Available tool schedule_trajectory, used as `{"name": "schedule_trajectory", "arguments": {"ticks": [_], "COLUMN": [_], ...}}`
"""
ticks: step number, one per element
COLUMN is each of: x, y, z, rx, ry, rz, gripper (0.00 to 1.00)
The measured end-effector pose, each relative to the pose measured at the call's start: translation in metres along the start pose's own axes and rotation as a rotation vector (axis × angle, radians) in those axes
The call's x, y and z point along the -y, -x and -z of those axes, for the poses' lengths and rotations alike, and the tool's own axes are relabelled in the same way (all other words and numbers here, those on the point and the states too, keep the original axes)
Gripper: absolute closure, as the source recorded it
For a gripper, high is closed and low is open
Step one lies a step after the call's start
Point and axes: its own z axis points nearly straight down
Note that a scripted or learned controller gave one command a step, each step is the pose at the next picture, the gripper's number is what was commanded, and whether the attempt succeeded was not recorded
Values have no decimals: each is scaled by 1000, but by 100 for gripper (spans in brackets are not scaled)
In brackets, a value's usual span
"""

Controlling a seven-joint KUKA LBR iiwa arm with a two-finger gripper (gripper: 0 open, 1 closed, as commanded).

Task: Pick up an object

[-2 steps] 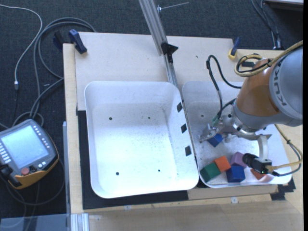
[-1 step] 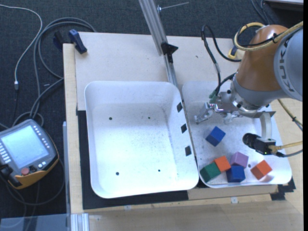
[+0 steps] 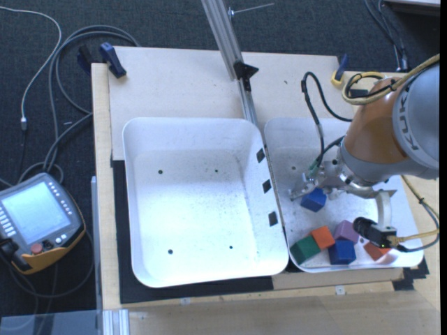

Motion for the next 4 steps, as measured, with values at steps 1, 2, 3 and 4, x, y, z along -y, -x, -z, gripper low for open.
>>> {"name": "schedule_trajectory", "arguments": {"ticks": [1,2,3,4], "x": [9,9,6,6], "y": [-11,11,10,10], "z": [84,-25,-10,-11], "rx": [-3,-6,-5,-6], "ry": [-5,-24,-13,-14], "rz": [2,-2,0,0], "gripper": [0,0,100,0]}}
